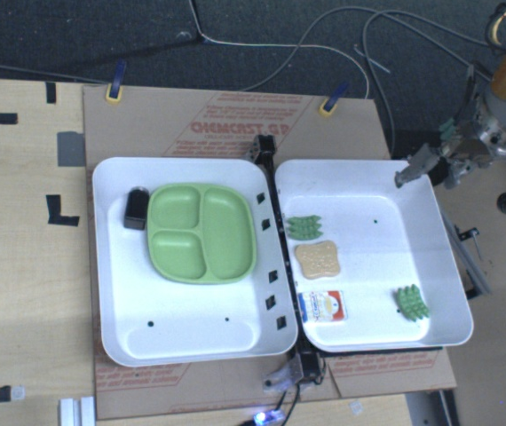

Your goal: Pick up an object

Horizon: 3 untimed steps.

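Arm sitting at the right edge, nothing picked.
I'm seeing the gripper (423,169) hovering over the right bin's (386,238) top-right rim; blurred and partly cropped, so I can't tell how it's standing or whether it's carrying anything. Right bin is holding green piece (304,227), tan slab (317,259), small carton (324,306), green toy (411,302). Left bin (120,327) is holding green tray (201,233), black block (136,208) beside it. Bins are sitting on cardboard (235,118); cables are trailing over dark floor behind.
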Each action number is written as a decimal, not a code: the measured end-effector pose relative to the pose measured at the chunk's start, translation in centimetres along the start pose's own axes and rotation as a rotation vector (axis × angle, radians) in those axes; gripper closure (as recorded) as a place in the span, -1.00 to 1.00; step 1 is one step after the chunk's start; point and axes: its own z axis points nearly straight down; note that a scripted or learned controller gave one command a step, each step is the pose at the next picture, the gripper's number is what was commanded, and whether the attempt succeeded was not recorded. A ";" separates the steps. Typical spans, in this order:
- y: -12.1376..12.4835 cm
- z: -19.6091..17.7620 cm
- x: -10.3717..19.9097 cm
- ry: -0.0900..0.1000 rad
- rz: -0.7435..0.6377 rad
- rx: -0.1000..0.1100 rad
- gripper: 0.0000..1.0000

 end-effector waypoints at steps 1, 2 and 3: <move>0.2 -0.8 0.1 -0.003 -0.003 -0.012 -1.00; -0.7 4.9 0.5 -0.002 -0.004 -0.006 -1.00; -1.1 10.9 -0.2 -0.002 -0.003 -0.006 -1.00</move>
